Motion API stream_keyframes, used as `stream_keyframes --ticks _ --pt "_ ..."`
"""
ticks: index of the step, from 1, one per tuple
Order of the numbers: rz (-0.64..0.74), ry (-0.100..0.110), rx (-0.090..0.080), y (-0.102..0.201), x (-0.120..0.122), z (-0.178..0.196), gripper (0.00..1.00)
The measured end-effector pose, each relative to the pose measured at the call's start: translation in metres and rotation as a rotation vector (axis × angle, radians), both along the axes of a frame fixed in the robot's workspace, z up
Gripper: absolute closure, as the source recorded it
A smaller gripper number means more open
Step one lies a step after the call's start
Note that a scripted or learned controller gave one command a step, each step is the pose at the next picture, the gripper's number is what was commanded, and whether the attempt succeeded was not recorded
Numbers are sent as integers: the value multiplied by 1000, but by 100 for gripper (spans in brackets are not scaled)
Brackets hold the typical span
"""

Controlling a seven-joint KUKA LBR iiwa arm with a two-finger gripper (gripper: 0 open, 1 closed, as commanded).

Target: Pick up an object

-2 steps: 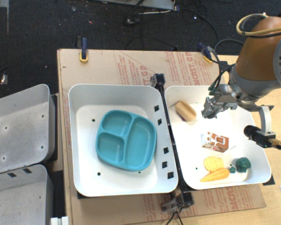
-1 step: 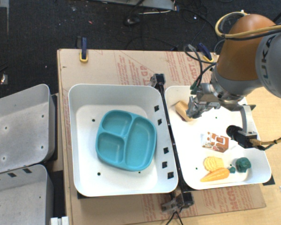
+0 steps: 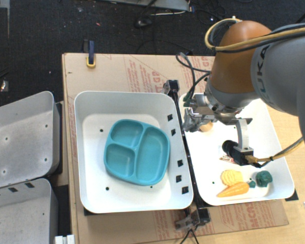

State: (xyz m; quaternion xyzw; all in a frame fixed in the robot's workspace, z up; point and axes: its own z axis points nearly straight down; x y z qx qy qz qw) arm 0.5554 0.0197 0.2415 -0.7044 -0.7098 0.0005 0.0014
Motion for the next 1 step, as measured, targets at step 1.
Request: stream_keyframes --ticks 1 --pt "1 -3 1 55 -6 7 100"
